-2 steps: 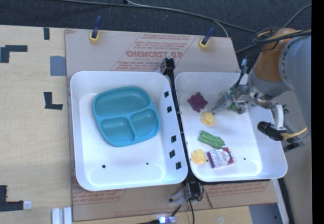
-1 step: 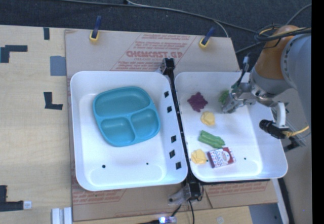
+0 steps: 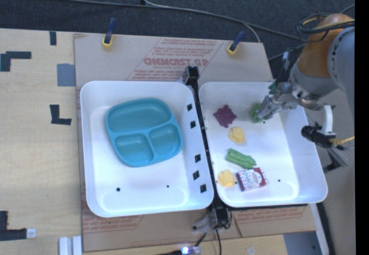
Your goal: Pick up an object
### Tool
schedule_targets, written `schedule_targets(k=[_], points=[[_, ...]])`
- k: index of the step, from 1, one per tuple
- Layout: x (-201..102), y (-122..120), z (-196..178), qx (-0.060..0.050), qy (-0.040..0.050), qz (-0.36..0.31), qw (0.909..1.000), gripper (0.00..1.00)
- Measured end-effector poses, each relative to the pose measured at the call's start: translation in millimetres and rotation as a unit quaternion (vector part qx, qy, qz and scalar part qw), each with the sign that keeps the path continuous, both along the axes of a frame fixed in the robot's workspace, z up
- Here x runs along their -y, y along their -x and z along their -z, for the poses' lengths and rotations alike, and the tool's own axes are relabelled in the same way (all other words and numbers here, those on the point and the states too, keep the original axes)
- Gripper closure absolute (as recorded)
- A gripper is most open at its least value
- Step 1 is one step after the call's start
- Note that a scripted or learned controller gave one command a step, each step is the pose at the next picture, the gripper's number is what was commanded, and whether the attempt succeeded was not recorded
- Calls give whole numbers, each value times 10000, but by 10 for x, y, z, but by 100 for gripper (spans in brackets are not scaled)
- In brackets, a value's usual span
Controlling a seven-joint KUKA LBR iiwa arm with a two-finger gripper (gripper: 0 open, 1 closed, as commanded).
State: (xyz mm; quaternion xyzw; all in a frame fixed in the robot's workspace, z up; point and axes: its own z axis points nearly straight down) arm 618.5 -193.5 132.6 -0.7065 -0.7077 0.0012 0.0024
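The gripper (image 3: 263, 111) is lowered into the right bin (image 3: 300, 184), its fingers clamped on a small green piece (image 3: 255, 112). Nearby lie a purple piece (image 3: 224, 115), a yellow piece (image 3: 236, 135), a green pod (image 3: 240, 159) and a red packet (image 3: 252, 179). A blue divided plate (image 3: 144, 131) is seated in the left bin (image 3: 98, 190).

Arm (image 3: 337, 52): grey rounded casing, orange band above the wrist. Black cables looped over the band. Gripper (image 3: 266, 111): grey metal. White fitting with black end below the wrist.
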Motion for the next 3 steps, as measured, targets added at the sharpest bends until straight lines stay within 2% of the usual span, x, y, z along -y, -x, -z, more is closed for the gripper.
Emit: schedule_targets(k=[2,3], points=[[-123,-157,-890,0,1,-2,10000,100],[-131,-161,-1336,2,2,-2,10000,100]])
